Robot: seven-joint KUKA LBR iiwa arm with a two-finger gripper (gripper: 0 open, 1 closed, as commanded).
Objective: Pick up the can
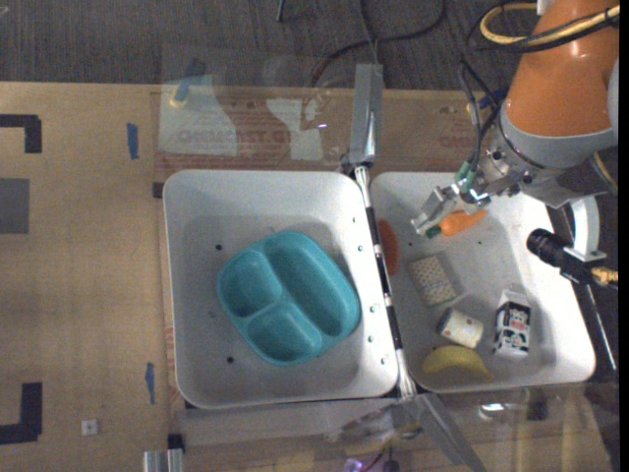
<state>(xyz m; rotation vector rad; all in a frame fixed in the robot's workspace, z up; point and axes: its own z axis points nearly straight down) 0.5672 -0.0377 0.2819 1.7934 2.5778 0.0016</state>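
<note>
Pincer point(439, 211) hanging low over the upper part of the right bin point(580, 357) now, reaching in from the orange-and-grey arm point(565, 77) at the upper right. Its pale fingers are pointing down and to the left, and whether they are spread or closed cannot be told from this angle; nothing is showing between them.

Just beside the pincer, on its right and touching or nearly so, an orange carrot-shaped piece point(462, 223) is lying tilted on the bin floor. To the pincer's left, a second orange item point(388, 244) is sitting against the divider between the bins. Below the pincer, a speckled tan block point(431, 278) is lying flat.

Further below, well apart from the pincer, the can point(461, 327) is lying on its side, a small cream cylinder with its round end facing left. Just under it, a yellow banana point(456, 364) is resting along the bin's lower wall. To the can's right, a small milk carton point(512, 327) is lying near the lower right corner.

Far off to the pincer's lower left, the left bin point(197, 205) is carrying a teal divided plate point(288, 295), sitting tilted. Both bins are resting on the brown tabletop point(79, 283).
</note>
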